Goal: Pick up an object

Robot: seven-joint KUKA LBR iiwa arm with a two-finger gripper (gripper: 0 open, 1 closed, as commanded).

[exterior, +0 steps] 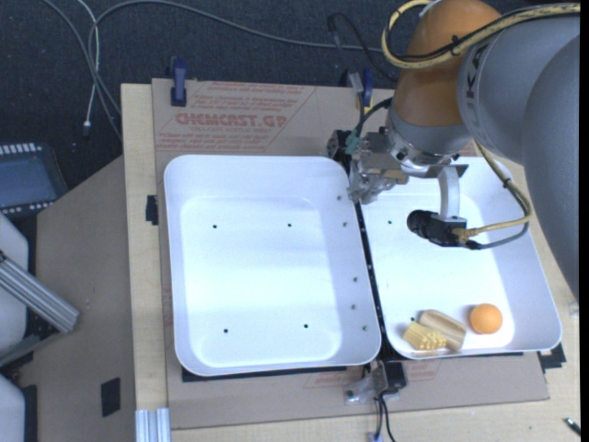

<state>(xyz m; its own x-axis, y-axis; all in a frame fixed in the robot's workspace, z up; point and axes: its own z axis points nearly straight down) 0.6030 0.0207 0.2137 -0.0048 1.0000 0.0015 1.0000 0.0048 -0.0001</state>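
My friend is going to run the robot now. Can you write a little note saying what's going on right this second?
Gripper: over the far left corner of the right bin, by the seam with the left bin. I cannot tell whether it is open or shut, and I see nothing in it.
Things: orange ball, tan block and yellow corn piece lie together at the right bin's near edge.
Done: nothing picked up yet.
Left: move to one of the objects, grasp it and lift it.

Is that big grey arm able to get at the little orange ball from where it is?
Probably yes. The orange ball lies uncovered in the right bin, apart from the corn piece, and the arm hangs over that bin's far end.
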